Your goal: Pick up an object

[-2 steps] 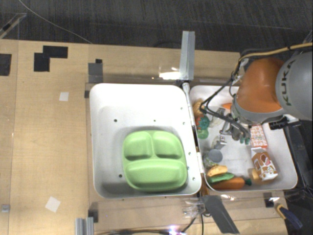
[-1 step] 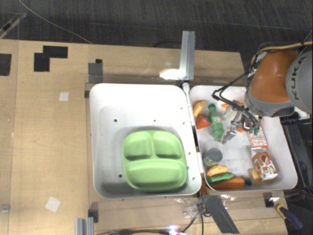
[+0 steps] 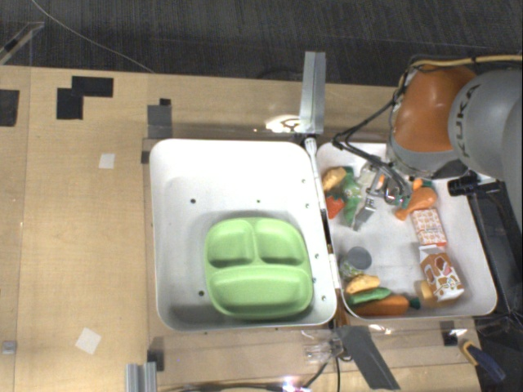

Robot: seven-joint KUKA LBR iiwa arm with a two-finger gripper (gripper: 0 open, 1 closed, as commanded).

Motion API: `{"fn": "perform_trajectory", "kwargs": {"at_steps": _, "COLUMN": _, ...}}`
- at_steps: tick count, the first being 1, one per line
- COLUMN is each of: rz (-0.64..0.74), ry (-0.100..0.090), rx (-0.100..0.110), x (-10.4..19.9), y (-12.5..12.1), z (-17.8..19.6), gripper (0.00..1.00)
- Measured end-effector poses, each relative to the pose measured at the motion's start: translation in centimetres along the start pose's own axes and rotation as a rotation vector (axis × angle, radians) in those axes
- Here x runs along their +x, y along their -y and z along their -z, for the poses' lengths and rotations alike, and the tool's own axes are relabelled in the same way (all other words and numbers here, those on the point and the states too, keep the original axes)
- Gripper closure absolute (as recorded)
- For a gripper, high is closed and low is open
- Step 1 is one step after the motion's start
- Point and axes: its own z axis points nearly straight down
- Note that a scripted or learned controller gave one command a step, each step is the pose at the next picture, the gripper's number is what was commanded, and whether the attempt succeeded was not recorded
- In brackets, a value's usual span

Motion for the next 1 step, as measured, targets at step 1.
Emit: {"fn": "perform_trajectory", "kwargs": {"at_steps": 1, "rz": -0.11, "ry": -0.048, "rx": -0.01, "x": -1.47, "y": 1.36, "z": -0.34, "gripper": 0.0}}
